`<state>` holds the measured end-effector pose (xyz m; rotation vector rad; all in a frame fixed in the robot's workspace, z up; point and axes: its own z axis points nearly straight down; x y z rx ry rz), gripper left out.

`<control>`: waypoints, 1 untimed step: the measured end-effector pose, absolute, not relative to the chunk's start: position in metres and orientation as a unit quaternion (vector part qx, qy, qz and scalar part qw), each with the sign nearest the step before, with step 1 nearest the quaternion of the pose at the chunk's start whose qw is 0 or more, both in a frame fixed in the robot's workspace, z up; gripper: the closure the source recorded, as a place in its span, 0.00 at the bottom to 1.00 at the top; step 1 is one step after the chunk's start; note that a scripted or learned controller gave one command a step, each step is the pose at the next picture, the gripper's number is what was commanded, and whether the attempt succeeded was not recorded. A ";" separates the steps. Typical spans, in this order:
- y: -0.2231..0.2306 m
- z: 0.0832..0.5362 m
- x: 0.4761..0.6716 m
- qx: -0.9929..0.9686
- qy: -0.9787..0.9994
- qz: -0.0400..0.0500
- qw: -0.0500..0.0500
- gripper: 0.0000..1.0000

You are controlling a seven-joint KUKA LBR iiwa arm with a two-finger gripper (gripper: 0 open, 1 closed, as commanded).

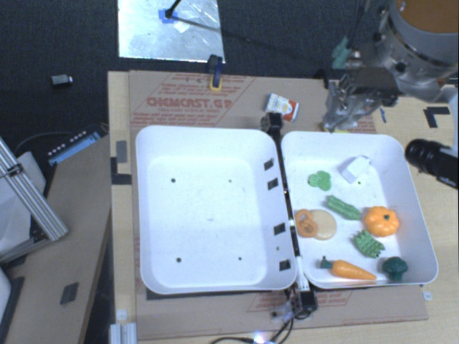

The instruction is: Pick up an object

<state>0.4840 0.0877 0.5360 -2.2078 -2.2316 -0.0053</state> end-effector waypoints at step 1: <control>0.033 0.535 0.568 -0.708 -0.706 -0.001 -0.002 1.00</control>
